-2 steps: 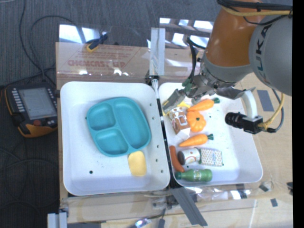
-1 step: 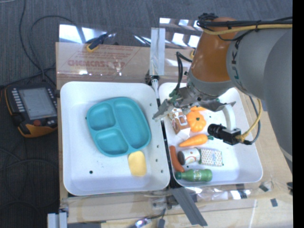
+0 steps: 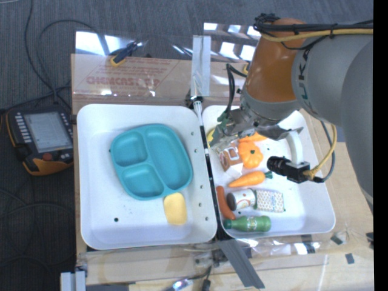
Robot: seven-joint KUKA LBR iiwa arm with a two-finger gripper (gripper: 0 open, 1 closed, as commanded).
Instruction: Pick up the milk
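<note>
The milk carton [image 3: 231,157] lies in the right bin [image 3: 315,214], touching the orange pumpkin [image 3: 251,154] on its left side. The gripper [image 3: 233,128] hangs just above the carton — its state cannot be determined from this view. Risk: crowding — a descent may catch the pumpkin or the carrot [image 3: 247,179] below it, tipping the carton aside.

Dark grey carpet [image 3: 121,5] lies around my bench, crossed by black cables [image 3: 42,47]; a handheld control pendant [image 3: 39,135], apparently, rests at left
</note>
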